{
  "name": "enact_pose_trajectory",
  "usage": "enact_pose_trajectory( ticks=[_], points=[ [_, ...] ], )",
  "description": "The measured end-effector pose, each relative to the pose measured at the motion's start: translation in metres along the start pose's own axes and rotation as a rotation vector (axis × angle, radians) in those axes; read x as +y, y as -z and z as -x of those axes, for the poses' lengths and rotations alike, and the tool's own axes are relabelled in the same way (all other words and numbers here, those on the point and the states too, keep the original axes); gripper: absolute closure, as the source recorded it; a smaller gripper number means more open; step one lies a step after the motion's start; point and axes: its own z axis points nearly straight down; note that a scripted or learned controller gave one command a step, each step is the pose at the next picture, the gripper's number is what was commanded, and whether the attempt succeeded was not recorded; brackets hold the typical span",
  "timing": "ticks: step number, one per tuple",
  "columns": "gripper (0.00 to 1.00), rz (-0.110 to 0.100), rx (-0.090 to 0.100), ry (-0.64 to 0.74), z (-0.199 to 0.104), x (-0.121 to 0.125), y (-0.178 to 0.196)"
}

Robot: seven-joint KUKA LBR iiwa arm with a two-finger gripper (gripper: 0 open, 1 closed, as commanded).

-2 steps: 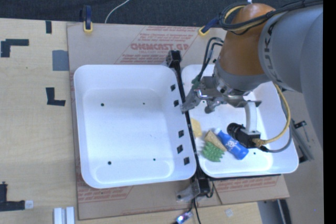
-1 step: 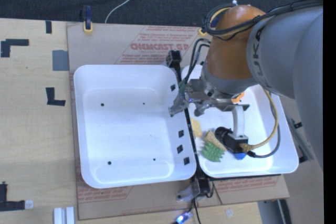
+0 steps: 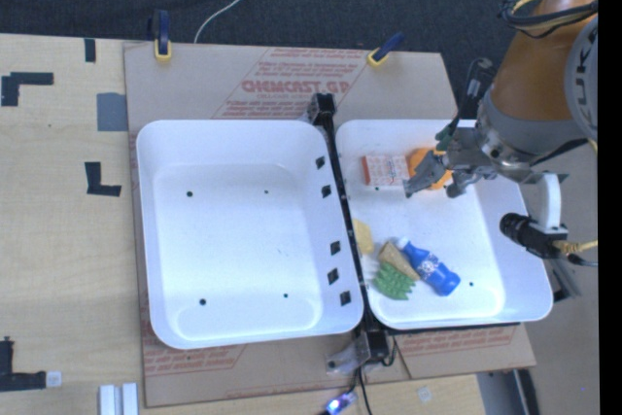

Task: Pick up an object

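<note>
Nearest the camera, at the 6 o'clock edge of the right-hand shallow white plastic bin [image 3: 486, 306]: a small green ridged toy [image 3: 393, 283], touching a tan wedge-shaped piece [image 3: 396, 257] and a blue plastic bottle with a white cap [image 3: 430, 269]. A pale yellow scrap [image 3: 362, 235] lies just beside them, toward 10 o'clock, against the black divider [image 3: 333, 209].

At the bin's 12 o'clock side: one white packet with orange-red print [image 3: 385, 170] and one small orange object [image 3: 428, 162] next to it.

Two-finger gripper [image 3: 431, 180] sits low over the orange object, the dark fingers [image 3: 418, 184] on either side of it. Whether they are spread or clamped cannot be read at this resolution, nor whether the object is off the floor.

Progress, as judged: the approach looks complete; grasp unconfirmed, lift not yet evident. Remaining: close, raise, verify.

Count: two bins; six loose items, all in the right bin. Left-hand white bin [image 3: 233, 228] holds no loose items.
</note>
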Motion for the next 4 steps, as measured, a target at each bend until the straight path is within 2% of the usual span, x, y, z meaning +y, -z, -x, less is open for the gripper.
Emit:
enact_pose_trajectory(
  ticks=[1,2,3,4],
  points=[
    [1.00,-0.005,0.008,0.017,-0.059,-0.011,-0.015],
    [1.00,-0.003,0.011,0.025,-0.159,-0.037,0.005],
    [1.00,0.004,0.008,0.017,-0.183,0.001,0.060],
    [1.00,-0.005,0.006,0.010,-0.147,-0.048,0.065]
  ],
)
